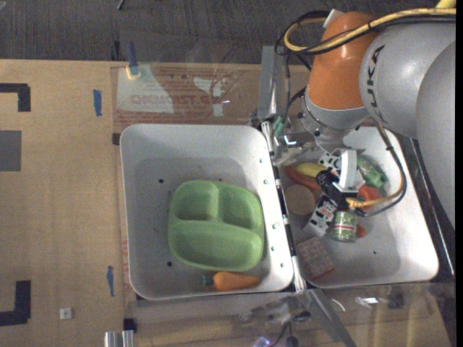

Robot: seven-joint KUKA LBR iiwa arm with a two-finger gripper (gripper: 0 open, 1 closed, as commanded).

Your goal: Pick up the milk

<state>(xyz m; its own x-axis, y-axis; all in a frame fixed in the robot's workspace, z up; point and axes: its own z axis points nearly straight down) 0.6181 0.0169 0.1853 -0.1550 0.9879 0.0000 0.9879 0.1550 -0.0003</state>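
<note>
two shallow white bins sit side by side on the pale wooden desk (pixel 58 215). the left white bin (pixel 145 150) holds a light green plastic divided tray (pixel 215 225) lying flat near its middle, and an orange carrot (pixel 233 281) lies along its lower wall, just below the tray.

the right white bin (pixel 405 259) is crowded at its upper left. the grey arm with the orange band (pixel 340 56) reaches down into it, and the claw (pixel 334 166) is low among the things there; whether it is open or closed, or has hold of anything, i cannot tell, since the wrist and cables cover it.

the small white milk carton with black cow patches (pixel 323 214) lies just below the claw, tilted, near the middle of the right bin. it touches or nearly touches a small green-labelled can (pixel 345 225) on its right. a round brown flat piece (pixel 299 199) lies just left of the carton, against the bin's left wall. a yellow banana (pixel 309 170) sits above that, beside the claw. an orange-red piece (pixel 369 192) and a green packet (pixel 370 170) lie to the right of the claw. a flat reddish-brown packet (pixel 315 256) rests near the bin's lower left corner, apart from the carton.
</note>
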